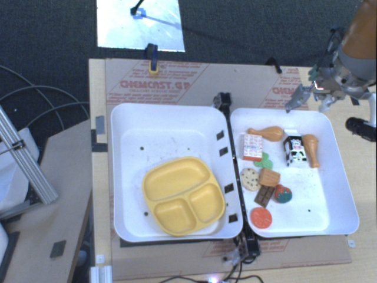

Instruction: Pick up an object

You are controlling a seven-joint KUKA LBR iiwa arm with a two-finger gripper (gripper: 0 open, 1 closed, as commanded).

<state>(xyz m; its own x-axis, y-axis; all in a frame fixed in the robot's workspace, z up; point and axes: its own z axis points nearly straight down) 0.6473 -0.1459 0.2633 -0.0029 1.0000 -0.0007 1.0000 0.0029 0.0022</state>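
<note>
We find the hand (311,96) above the far rim of the right bin (339,158), its two fingers spread apart and holding nothing. The toy food lies clustered in that bin; the chicken drumstick (266,133) lies nearest, clear of its neighbours. We recommend descending straight over its narrow shaft, fingers straddling it, and closing only once low.

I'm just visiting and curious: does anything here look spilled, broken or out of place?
Nothing looks spilled or broken. The yellow tray lies askew in the left bin, and toy food lies jumbled in the right bin.
</note>
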